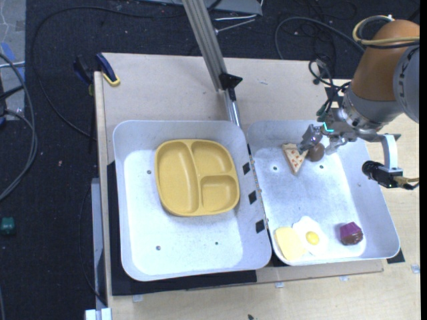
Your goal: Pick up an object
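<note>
Although the claw [313,145] sits low at the far end of the right bin [373,199], right by the pizza slice [293,157], I cannot tell its state or whether it holds anything. Judging by that, the lift is not yet done; the fried egg [309,233] and purple piece [351,233] lie near the front edge.

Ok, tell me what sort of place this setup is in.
Probably a robotics lab test bench. A robot arm reaches over two white bins holding toy food and a yellow divided plate, with loose cables on the dark floor around the bench.
</note>
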Controlling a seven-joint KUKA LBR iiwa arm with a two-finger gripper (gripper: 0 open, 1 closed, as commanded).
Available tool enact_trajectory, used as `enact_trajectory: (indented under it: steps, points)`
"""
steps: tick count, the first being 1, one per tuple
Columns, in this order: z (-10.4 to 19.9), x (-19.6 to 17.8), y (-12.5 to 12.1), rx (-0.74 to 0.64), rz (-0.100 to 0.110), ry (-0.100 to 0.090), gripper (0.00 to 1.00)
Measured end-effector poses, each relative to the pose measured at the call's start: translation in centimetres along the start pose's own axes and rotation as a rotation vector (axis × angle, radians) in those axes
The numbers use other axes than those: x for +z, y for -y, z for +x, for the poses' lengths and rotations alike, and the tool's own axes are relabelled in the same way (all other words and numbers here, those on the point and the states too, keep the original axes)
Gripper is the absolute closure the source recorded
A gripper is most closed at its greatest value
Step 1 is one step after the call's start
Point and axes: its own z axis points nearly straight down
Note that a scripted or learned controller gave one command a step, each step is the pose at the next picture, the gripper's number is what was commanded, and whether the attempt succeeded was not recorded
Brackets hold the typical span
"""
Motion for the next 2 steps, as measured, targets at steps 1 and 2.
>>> enact_trajectory:
  steps: [1,2]
  points:
    - [0.0,-0.2,-0.1,-0.001,-0.003,0.001,0.00]
    - [-0.1,5.8,-0.1,0.001,0.001,0.001,0.00]
